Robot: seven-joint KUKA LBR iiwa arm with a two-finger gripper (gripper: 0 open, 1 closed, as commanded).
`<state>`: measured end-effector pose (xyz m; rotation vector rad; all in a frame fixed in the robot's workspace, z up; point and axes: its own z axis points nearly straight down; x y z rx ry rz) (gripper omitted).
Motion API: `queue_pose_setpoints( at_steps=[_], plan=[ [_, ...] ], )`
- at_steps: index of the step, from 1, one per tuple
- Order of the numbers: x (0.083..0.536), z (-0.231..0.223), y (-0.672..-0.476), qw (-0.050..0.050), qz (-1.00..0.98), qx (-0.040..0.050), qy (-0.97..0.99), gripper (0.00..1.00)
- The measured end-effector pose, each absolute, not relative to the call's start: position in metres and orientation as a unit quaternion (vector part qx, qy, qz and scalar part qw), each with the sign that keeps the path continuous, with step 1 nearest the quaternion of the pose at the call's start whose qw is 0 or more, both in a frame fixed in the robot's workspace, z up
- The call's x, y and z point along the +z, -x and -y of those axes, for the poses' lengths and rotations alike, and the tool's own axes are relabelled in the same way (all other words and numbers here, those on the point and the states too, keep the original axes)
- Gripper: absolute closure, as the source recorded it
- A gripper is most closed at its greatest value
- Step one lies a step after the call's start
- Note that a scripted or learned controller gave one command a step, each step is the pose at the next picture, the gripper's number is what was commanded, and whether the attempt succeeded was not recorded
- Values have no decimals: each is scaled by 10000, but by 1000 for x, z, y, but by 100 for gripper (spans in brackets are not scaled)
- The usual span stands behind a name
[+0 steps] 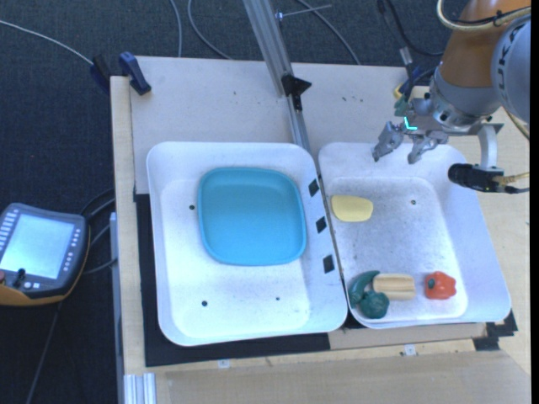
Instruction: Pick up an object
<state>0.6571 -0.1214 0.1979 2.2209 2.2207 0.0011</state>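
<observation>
Jaws are standing clearly apart and gripping nothing. The gripper (402,148) is hanging over the back rim of the arm-side bin (404,242), tilted down toward the bin floor. Both fingers (386,147) are showing free air between them.

Candidate objects are all sitting in that same bin. A yellow piece (351,208) is lying alone near the dividing edge, closest to the gripper but apart from it and lower in the view. Three more are crowding the front edge: a green piece (368,294) touching a tan cylinder (394,286), and a red piece (439,285) just beside the cylinder. I'm guessing they are bunching there because the bin floor is sloping that way; I can't confirm it.

The other bin (244,301) is holding only a blue plate (251,215), lying flat in the middle. It is well apart from the arm's reach line, so probably not the target.

My read is that the grab is not yet started and the arm is waiting wide open, ready for a descent. The yellow piece is looking like the easy pick, since it is isolated with clear floor all round. The front cluster is looking riskier, since fingers closing there could be catching two things or shoving one against the wall. Exact shapes are too small to be naming.
</observation>
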Motion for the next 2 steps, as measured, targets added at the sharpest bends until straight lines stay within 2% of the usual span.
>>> queue_pose_setpoints(
  at_steps=[1,2],
  plan=[
    [198,121,-657,4,-7071,3,-7071,0],
    [154,124,-651,-12,-7072,-10,-7071,0]
  ],
)
